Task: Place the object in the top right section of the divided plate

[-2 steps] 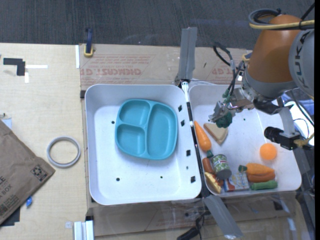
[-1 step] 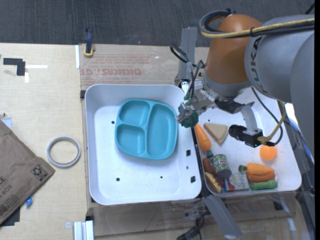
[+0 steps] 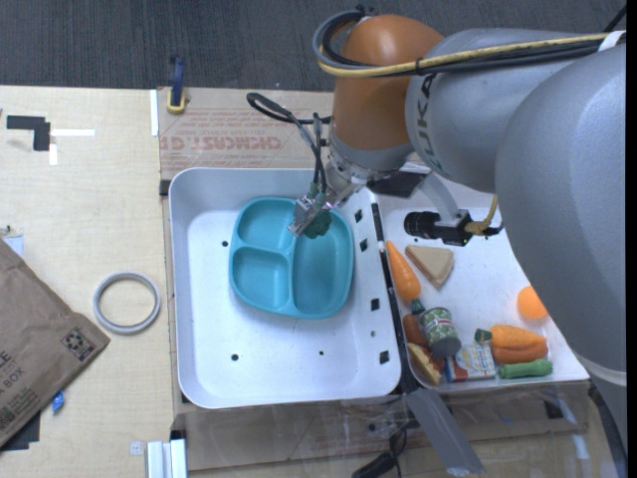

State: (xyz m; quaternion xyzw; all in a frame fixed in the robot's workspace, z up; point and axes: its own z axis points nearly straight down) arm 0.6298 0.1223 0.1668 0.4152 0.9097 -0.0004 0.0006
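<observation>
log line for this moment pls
gripper over top right section of teal divided plastic plate | small dark green object at fingertips | grasp unclear | plate in left white bin

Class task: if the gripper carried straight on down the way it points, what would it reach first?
Probably the blue divided plate, near its upper right section; the gripper hangs over it with a dark green object at its tip. Height is unclear.

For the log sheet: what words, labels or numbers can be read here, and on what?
"BOX": brown cardboard box, lower left.
"KU": grey arm, partly hidden.
Red print on cardboard sheet: upside down and blurred, unreadable.
Labels on bottle and small carton: too small.
</observation>
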